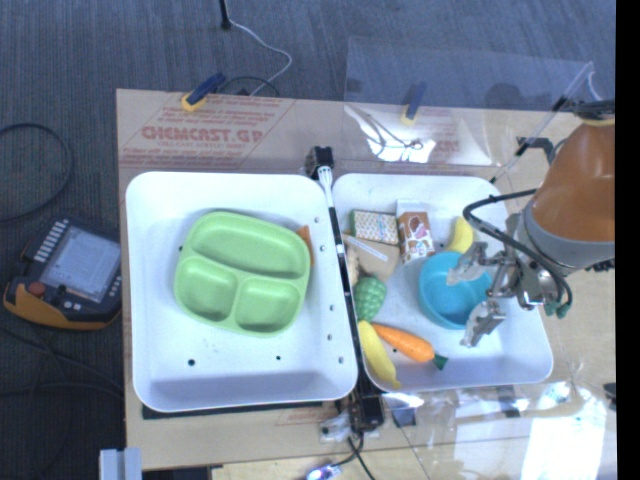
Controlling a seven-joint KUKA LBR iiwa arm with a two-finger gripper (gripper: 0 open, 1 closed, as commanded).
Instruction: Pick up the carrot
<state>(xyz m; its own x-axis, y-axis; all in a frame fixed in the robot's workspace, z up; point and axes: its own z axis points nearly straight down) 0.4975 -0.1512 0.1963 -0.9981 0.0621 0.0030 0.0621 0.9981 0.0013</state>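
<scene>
In the right-hand bin (pixel 520 368), the gripper (pixel 487 308) hangs with fingers spread and empty, beside the blue bowl (pixel 450 290). The carrot (pixel 403 343) lies left of it and nearer the front wall, long axis across the bin, green tip toward the gripper.

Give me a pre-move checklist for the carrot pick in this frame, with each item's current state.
1. Carrot in plain sight in the right bin: ok.
2. Gripper over the carrot: not ok, it sits to the right, beside the blue bowl.
3. Room around the carrot: not ok, a yellow banana lies against its left side.
4. Gripper free of objects: ok, nothing between its fingers.
5. Green tray out of the way in the left bin: ok.
</scene>
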